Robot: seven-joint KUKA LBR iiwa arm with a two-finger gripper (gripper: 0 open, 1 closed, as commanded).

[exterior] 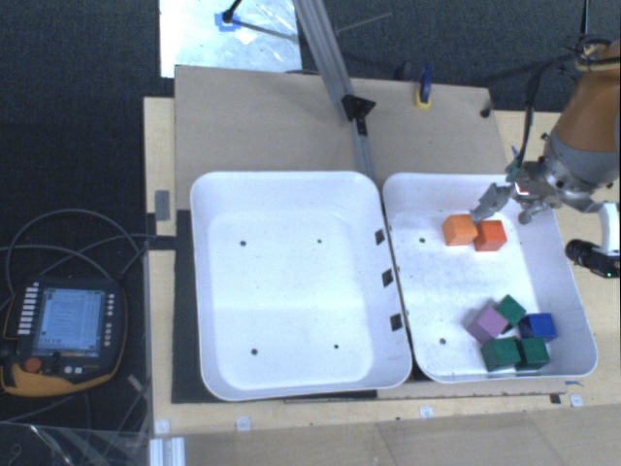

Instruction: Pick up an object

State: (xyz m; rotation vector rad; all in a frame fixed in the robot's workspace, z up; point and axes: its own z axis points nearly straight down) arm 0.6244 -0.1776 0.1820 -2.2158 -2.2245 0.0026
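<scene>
My gripper stands spread and unloaded, its grey metal fingers splayed. Just below it in the smooth white bin sit two touching matte cubes, orange and red-orange.

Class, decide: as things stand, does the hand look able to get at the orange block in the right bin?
Probably yes. The hand hangs just above the orange block, whose top is uncovered; only the red block touching its right side might crowd a finger.
</scene>
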